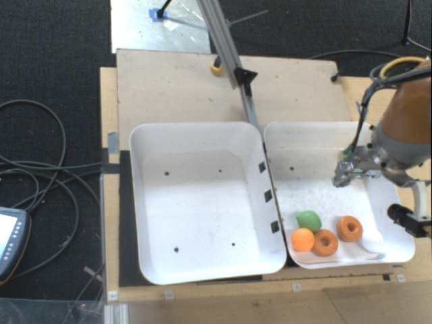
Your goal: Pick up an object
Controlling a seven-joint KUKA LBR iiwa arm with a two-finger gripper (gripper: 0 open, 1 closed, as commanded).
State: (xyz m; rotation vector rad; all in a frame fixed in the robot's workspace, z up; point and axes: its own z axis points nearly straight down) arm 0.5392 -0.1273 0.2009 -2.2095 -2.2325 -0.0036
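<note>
**Q:** Where are the candidate objects located?

**A:** All four lie in the right bin [283,147], grouped at its near edge. A green ball-like object [309,219] sits farthest back. An orange ball [302,239] lies just in front of it, to its left. An orange ring [325,242] touches or nearly touches the orange ball on its right. A second orange ring [349,228] lies just beside the first, toward the bin's right wall. A small white object [370,250] lies near the front right corner; its type cannot be determined.

**Q:** What is the arm's pose?

**A:** The arm [405,123] enters from the right, orange band uppermost, wrist angled down and left over the right bin. The gripper [341,176] is above the bin's middle, clearly behind the group of objects and apart from all of them. Cables [378,79] loop above the wrist.

**Q:** What is the state of the end effector?

**A:** It cannot be told how far it is open. Nothing is visible in its grasp.

**Q:** What surrounds the work area?

**A:** The left bin [202,201] adjoins the right bin; black clips [268,196] sit along the shared wall. A metal pole [226,39] slants across the bench [169,86] behind. A handheld pendant [10,238] with cables lies on the dark floor at left.

**Q:** Any legible markings?

**A:** None can be read.
</note>
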